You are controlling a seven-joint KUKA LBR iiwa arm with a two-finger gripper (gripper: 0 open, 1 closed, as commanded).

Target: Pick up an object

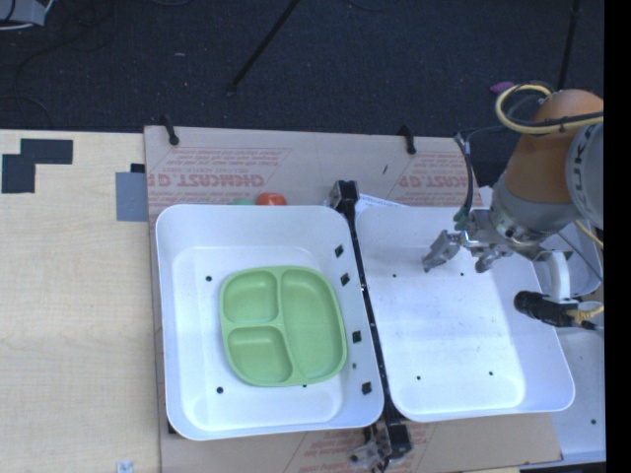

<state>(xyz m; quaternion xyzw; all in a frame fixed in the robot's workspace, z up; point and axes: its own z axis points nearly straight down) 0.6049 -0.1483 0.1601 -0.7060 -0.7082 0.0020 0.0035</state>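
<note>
A flat sheet of printed brown cardboard point(296, 170) covers the bench under both bins, its far edge held by two black clips. On it sit the two shallow white plastic bins, side by side and touching along a black divider strip point(363, 313) that runs between their inner rims. The left white bin point(187, 382) holds the pale green three-compartment plastic tray point(282, 325), lying flat near the middle with bare white floor all round it, a wider margin at the far side than at the near one. The right white bin point(473, 363) has open floor across its near half. The grey arm with its orange band point(557, 161) comes in over that bin's far right corner, and the metal two-finger gripper point(458, 250) hangs above the far part of the floor, well clear of the rims. Its fingers stand spread apart with nothing between them. A small red-orange rounded object point(270, 200) peeks out just behind the left bin's far rim.
</note>
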